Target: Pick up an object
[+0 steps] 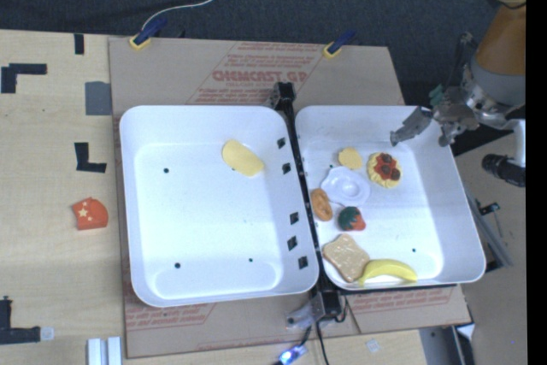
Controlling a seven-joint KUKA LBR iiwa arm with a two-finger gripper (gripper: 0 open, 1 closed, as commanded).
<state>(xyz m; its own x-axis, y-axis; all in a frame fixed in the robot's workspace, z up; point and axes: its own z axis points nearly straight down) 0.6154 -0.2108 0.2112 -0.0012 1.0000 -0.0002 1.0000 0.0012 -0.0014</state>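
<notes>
While hovering over the right bin's (444,209) far right corner with nothing visibly gripped, claw (425,129) spread unclear; banana (389,272) lying crosswise along the near wall, well apart.

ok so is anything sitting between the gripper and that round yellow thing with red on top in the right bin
Nothing visible does. The gripper hangs over the right bin near its upper right corner, and the round yellow piece with red on top lies just below and left of it, with bare white floor between them. The small yellow piece lies off to the side.
</notes>
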